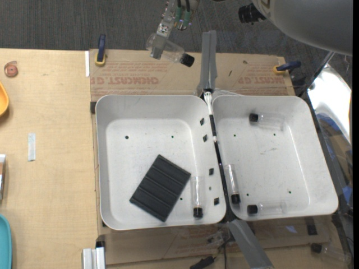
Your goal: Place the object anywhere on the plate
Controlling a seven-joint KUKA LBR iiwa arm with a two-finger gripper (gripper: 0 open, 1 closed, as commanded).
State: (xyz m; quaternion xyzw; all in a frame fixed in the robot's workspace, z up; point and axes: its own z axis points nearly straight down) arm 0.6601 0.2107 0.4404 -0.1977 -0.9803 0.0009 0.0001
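I see the arm reaching in from top right, its gripper (164, 40) raised high behind the left bin (102, 167), clenched on a clear tube (170, 52) with a black cap, over cardboard (247, 76). The black plate (161, 187) lies in that bin, well apart.

Cardboard sheet (224, 72), blue clamp (101, 42), three capped tubes in right bin (314, 150)
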